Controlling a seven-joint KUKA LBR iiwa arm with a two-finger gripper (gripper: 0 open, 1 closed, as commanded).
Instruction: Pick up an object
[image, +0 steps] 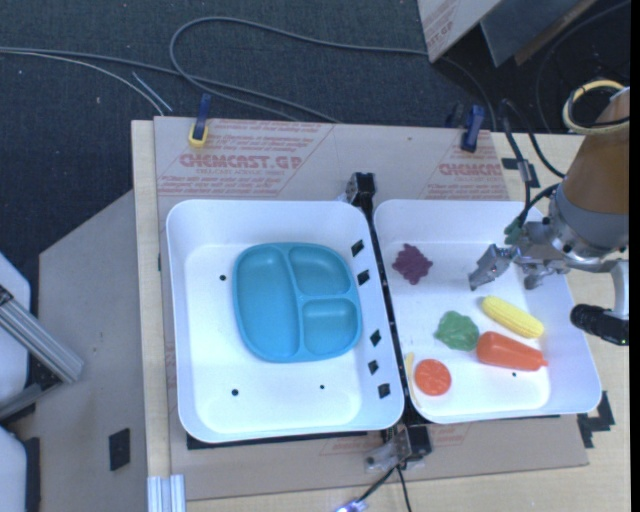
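Nearest the camera lies the front edge of the brown board-topped desk (300, 455), which carries two shallow white bins side by side. Of these, the left white plastic bin (200, 400) holds a light-blue divided plastic tray (296, 300) lying flat near its middle. To the right, the right white plastic bin (570, 390) holds the toy foods: an orange plastic carrot (511, 351) near the front right, a yellow plastic corn cob (513, 317) just beyond it, a green leafy plastic vegetable (457, 330) left of both, a round orange-red plastic slice (432, 377) at the near left, and a dark purple plastic piece (411, 263) alone toward the far left. Above the bin's far right part hangs the grey gripper (508, 271), fingers apart with nothing between them, just beyond the corn cob.
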